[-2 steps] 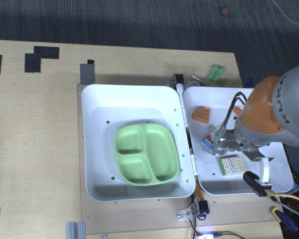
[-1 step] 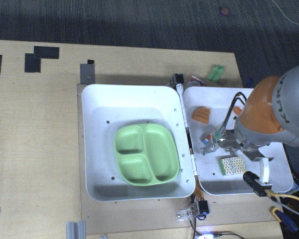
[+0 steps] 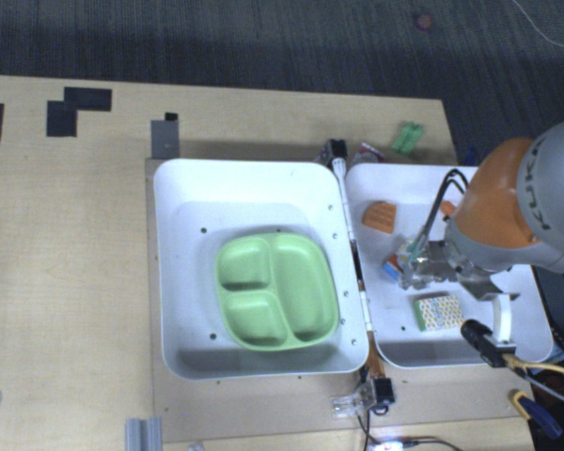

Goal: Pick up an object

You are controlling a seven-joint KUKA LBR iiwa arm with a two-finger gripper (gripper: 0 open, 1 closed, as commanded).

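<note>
The patterned green-and-white block [image 3: 438, 311] lies at about five o'clock in the right bin [image 3: 536, 332], just below the gripper [image 3: 415, 263]. Whether anything sits in the gripper cannot be told. A small blue object [image 3: 392, 271] lies just beside it at nine o'clock, an orange block [image 3: 379, 216] farther off at eleven. The left bin [image 3: 179, 252] holds a green divided tray [image 3: 276, 289].

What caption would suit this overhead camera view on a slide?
Robot arm reaching into the right bin beside an orange block; a green divided tray fills the left bin.
</note>
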